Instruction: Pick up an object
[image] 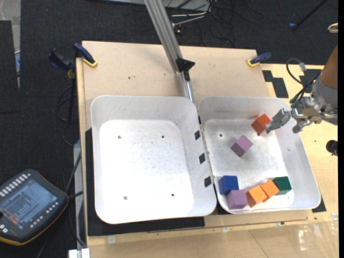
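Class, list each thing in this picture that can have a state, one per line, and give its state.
gripper: beside the upper orange cube, holding nothing visible
upper orange cube: tilted, in the right bin
lone purple cube: tilted, apart from others
four cubes: clustered by the near wall
right bin: holds six cubes

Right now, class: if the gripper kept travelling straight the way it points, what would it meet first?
The gripper points leftward into the right bin, and the orange block lies directly ahead, so it would probably be met first, though their relative height is unclear.
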{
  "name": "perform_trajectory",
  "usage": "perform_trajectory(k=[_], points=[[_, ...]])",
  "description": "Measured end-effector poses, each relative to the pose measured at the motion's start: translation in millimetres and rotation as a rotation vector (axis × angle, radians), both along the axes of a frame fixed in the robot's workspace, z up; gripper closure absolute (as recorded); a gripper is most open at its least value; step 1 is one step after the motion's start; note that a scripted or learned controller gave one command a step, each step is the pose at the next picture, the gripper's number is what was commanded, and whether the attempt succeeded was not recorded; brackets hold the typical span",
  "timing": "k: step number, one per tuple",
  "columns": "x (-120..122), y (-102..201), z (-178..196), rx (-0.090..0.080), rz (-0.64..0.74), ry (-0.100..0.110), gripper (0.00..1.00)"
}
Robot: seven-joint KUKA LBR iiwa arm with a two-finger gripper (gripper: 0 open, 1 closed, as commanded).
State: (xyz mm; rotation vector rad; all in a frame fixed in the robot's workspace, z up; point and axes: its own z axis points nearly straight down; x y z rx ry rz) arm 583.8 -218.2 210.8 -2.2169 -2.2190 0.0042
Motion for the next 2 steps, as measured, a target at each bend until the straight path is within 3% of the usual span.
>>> perform_trajectory(k=[1,2], points=[[0.6,0.3,2.7,-0.001,0.002,-0.003,0.0],[1.7,7.1,-42.1,0.0,0.003,-0.001,0.0]])
